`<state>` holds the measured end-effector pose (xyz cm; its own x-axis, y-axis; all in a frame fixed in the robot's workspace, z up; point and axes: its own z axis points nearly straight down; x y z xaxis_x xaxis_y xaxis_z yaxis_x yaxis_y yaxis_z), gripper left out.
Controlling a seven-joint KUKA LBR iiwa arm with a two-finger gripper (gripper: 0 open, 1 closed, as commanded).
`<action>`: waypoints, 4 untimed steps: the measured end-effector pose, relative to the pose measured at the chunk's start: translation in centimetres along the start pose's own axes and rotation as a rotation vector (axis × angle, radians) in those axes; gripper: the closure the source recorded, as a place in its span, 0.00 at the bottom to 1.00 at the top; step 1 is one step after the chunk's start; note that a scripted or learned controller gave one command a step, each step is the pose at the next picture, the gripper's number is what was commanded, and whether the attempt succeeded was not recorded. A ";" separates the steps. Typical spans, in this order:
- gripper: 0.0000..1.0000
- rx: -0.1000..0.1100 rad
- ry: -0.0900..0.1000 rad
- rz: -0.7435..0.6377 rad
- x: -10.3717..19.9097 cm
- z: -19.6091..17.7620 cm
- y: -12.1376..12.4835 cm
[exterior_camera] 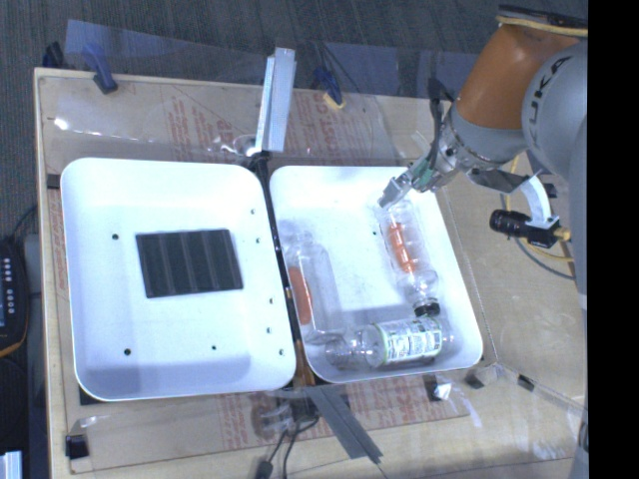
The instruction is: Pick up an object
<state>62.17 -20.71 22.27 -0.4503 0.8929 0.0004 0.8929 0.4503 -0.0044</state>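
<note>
Right now I worry the clear plastic bottle with the orange insert, lying just below my gripper in the right-hand white bin, will roll or slip off, being round and slick. My gripper hangs at that bottle's upper end; whether it touches or how it stands, I cannot tell.

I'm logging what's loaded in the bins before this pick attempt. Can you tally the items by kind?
Clear plastic bottles with orange contents: 2 (one by the divider, one on the right side)
Clear bottle with a printed label and dark cap: 1
Dark ribbed panel in the left bin: 1
Total: 4
</note>
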 end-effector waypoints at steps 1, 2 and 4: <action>0.00 0.000 0.000 0.000 0.0 0.0 0.0; 0.00 0.001 0.003 0.158 -0.4 12.4 3.7; 0.00 -0.004 0.000 0.448 0.8 1.1 0.1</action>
<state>61.88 -19.98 21.13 -0.0187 0.9998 -0.0005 0.9998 0.0187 -0.0006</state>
